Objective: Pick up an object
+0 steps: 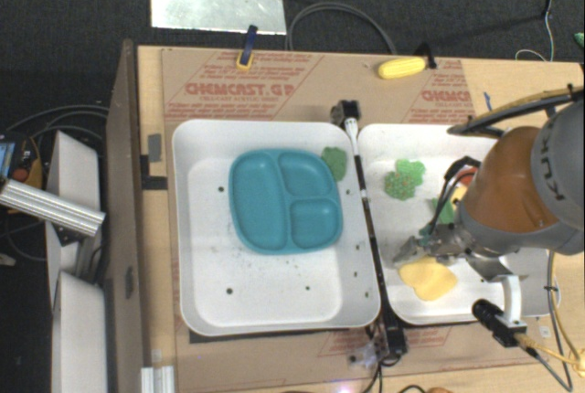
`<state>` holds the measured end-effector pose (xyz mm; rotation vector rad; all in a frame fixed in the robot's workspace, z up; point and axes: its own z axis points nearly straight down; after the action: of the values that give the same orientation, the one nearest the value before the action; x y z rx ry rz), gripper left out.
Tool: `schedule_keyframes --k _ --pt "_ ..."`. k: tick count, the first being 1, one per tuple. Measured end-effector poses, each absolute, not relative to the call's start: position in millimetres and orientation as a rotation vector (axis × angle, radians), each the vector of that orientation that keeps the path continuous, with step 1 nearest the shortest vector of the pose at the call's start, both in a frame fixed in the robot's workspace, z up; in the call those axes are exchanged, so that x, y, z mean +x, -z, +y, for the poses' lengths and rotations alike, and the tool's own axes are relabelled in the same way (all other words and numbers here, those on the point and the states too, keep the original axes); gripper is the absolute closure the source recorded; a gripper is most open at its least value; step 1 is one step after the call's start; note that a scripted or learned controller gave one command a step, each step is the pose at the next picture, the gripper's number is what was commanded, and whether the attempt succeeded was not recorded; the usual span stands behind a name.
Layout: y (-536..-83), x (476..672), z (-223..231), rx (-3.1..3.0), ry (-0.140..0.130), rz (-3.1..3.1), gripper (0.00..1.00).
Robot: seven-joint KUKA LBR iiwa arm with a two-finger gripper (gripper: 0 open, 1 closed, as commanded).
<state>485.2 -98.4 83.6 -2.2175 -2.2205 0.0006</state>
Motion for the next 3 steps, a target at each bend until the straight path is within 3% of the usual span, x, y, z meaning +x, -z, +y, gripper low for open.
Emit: schedule_keyframes --k 1,2,3 --pt "-97 575.8 -149 -2.225 0.007 -2.235 0.00" --pt "-85 588.4 -188 -2.224 0.002 -2.225 0.00" --pt "-96 589.1 -186 -2.221 0.005 -2.230 1.00"
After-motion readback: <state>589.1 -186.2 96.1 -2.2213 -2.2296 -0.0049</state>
